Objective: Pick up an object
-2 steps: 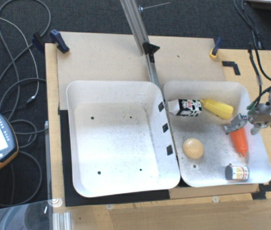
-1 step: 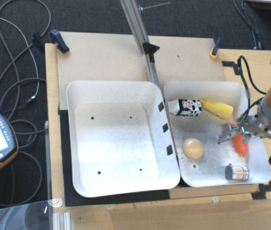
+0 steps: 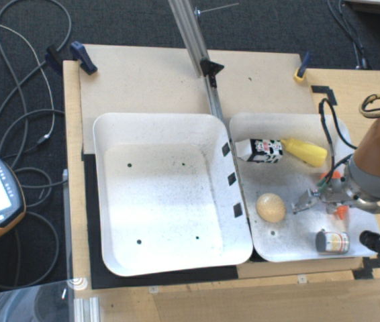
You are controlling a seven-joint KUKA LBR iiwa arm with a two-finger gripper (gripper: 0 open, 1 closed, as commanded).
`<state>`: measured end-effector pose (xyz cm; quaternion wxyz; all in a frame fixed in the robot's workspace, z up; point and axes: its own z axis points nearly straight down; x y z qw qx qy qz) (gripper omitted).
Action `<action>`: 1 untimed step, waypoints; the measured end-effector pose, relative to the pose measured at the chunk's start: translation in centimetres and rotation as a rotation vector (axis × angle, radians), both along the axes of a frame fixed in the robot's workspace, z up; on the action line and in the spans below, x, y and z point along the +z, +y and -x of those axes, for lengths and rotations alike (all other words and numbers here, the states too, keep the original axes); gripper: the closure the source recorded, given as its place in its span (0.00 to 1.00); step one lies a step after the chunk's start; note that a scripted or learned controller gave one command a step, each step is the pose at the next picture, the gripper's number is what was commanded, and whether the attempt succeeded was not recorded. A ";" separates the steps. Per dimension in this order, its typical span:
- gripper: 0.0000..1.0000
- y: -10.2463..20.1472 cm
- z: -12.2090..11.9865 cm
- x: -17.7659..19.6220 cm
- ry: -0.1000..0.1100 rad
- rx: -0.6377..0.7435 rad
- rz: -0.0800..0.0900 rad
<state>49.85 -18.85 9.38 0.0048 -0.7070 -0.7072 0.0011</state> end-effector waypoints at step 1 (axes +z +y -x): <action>1.00 -0.1 -0.2 1.5 -0.010 0.000 0.004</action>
